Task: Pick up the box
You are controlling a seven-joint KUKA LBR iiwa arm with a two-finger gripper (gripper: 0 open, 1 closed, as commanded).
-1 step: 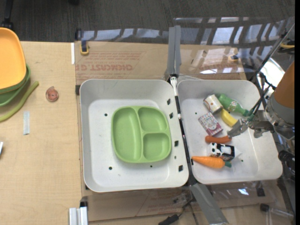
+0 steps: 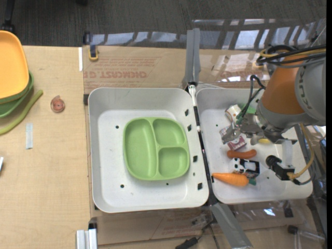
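Camera view: pincer (image 2: 233, 134) low in right bin (image 2: 218, 188) above box (image 2: 245, 166).

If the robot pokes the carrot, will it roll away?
Probably a little. The carrot looks round and tapered, so it would likely roll in a curve, not straight. It looks like a stiff toy, so it shouldn't bend. The black-and-white thing beside it might stop it.

1. My arm (image 2: 306, 95) has a smooth grey shell and a satin orange band that takes soft highlights.
2. Both white bins (image 2: 104, 191) look like matt moulded plastic.
3. The green divided plate (image 2: 155, 148) is smooth plastic with a faint sheen.
4. The bench top (image 2: 41, 191) looks like pale matt wood.
5. The sheet (image 2: 135, 69) behind the bins is dull brown cardboard, printed.
6. The carrot (image 2: 231, 179) looks like glossy plastic.
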